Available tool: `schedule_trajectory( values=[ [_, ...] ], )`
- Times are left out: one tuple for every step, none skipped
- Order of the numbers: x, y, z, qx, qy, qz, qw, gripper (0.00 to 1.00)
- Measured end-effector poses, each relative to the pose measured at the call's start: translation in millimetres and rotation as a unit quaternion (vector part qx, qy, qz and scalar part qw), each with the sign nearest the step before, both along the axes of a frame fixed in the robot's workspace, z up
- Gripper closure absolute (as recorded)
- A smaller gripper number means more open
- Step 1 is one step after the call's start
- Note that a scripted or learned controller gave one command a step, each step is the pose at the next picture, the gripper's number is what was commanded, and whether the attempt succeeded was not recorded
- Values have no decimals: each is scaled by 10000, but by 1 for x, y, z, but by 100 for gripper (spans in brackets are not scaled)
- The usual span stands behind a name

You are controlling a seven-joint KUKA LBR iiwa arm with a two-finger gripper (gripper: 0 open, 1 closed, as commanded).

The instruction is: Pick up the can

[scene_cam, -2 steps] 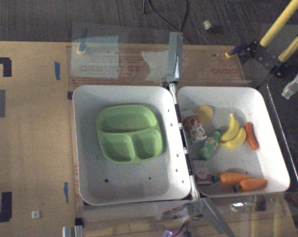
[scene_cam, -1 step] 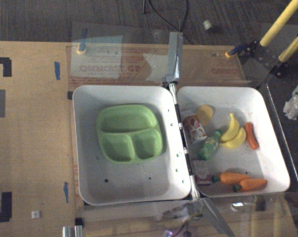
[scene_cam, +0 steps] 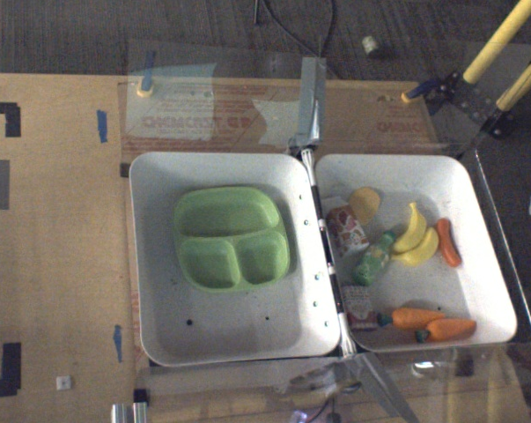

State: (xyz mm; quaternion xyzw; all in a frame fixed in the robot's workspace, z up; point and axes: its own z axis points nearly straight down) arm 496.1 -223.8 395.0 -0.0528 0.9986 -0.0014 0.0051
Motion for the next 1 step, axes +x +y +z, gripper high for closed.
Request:
schedule_trajectory(
  values=[
    [1, -1, 12, -11, -53, -26, 10000, 100]
  ],
)
